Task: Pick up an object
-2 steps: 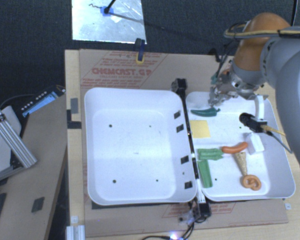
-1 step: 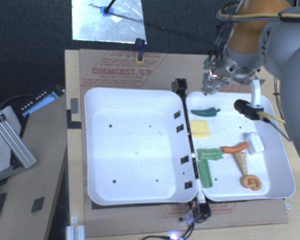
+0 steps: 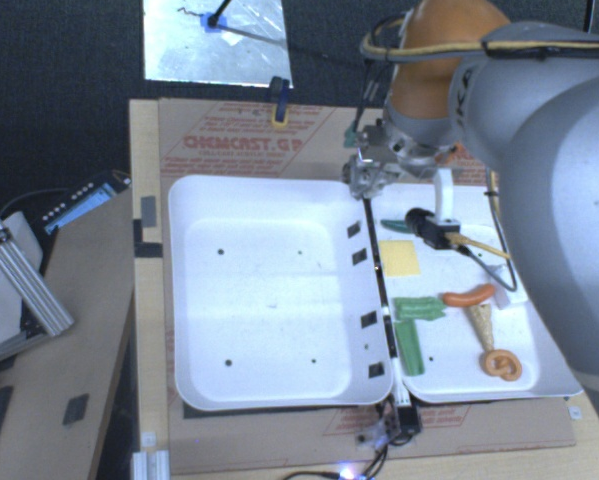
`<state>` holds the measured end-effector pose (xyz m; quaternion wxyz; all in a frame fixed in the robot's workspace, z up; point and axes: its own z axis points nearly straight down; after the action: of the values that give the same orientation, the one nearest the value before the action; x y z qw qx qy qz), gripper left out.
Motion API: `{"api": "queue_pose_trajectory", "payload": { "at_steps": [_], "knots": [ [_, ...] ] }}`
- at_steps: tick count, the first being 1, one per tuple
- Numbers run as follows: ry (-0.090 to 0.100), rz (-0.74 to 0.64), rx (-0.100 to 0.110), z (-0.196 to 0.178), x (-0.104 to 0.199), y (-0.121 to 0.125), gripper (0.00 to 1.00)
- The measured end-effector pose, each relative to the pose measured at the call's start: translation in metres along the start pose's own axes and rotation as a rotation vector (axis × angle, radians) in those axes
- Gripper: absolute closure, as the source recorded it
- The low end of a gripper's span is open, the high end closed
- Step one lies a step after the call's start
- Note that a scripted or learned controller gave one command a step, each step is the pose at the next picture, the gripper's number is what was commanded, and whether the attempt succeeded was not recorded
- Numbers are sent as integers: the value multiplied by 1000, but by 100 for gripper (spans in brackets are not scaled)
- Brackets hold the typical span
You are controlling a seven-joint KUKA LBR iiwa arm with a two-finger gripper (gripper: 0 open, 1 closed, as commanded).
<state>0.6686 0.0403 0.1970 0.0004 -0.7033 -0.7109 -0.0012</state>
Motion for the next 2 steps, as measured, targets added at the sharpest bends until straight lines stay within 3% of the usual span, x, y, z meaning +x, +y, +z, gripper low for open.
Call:
{"api": "queue_pose_trajectory", "payload": {
  "at_steps": [1,2],
  "knots": [
    [1,0,0,13,70,0,100],
    [2,-1,-4,-19,156,-8,100]
  ]
}}
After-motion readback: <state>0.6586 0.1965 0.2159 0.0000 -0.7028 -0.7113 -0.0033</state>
